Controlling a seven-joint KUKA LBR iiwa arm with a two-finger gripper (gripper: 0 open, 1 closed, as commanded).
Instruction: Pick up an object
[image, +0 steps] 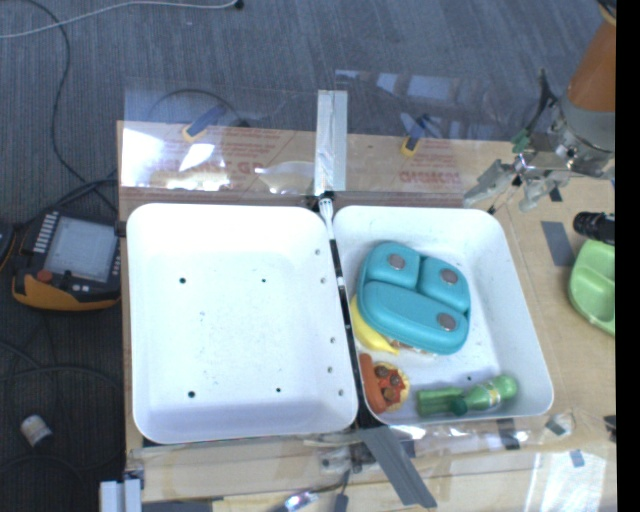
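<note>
A view from above shows a wooden bench (560, 330) carrying two shallow white bins side by side. The left bin (235, 320) shows its bare white floor with a few small dark holes. The right bin (505, 265) holds several things. A large teal plastic case (413, 297) with three rounded lobes, each with a small silver disc on top, lies across the bin's middle. A yellow object (368, 332) peeks out from under its left edge, against the wall between the bins. In front of that sits an orange toy (384, 384) with dark spots. A green bottle (466, 397) lies on its side along the bin's near wall.

The grey arm (590, 75) with its orange band enters at the upper right. Its claw (515, 180) hangs above the bench just beyond the right bin's far right corner, its fingers spread apart and pinching nothing.

A light green object (595, 285) rests on the bench to the right of the bins. A handheld control pendant (68, 260) lies on the dark carpet at left.
</note>
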